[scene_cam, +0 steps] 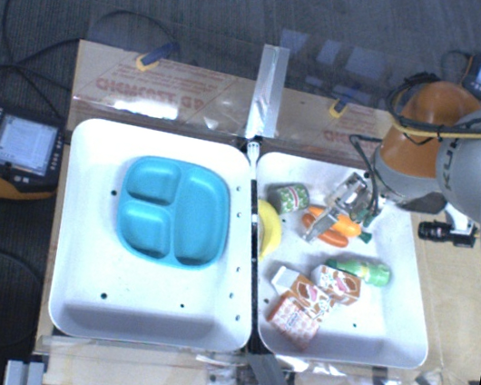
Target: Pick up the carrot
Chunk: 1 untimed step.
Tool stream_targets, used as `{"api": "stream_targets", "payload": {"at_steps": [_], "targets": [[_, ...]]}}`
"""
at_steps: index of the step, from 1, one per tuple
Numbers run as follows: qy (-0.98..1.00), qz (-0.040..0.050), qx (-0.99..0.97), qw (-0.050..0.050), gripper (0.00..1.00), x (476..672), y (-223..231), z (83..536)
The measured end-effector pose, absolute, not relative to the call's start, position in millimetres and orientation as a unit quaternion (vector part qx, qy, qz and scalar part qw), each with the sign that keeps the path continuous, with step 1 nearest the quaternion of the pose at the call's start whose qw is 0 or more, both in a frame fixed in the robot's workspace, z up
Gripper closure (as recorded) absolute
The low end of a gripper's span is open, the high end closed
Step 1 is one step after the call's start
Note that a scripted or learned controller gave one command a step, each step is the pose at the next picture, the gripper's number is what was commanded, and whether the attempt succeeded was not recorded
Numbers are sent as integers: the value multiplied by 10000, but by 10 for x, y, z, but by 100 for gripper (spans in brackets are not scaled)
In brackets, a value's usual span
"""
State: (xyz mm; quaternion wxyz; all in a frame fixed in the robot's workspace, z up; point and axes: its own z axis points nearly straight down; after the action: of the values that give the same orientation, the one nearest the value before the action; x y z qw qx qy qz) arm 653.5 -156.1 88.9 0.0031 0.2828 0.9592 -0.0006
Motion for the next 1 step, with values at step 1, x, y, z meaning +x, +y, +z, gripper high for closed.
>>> {"api": "stream_targets", "payload": {"at_steps": [1], "targets": [[9591,15,2829,77,100,6561,-1552,1005]]}}
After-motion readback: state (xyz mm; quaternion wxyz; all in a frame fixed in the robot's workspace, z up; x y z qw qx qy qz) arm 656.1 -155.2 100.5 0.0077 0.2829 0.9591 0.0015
